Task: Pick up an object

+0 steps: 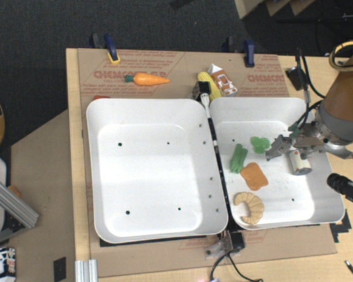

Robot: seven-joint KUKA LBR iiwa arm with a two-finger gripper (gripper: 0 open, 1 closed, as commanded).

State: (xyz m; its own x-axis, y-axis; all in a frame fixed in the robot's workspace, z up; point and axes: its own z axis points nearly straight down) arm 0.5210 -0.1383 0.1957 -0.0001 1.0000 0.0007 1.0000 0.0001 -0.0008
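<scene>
Four small toy foods lie in the right white bin [317, 216] near the gripper [280, 146], whose closure I cannot tell: the green ridged plastic piece [239, 158] looks light, stiff, best pinched across its narrow sides

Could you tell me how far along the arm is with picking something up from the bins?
Done: the gripper has reached into the right bin, close to the small green piece. In hand: nothing shows between its fingers. Left: the whole grasp and lift, since the long green piece, orange piece and croissant all lie on the bin floor.
</scene>
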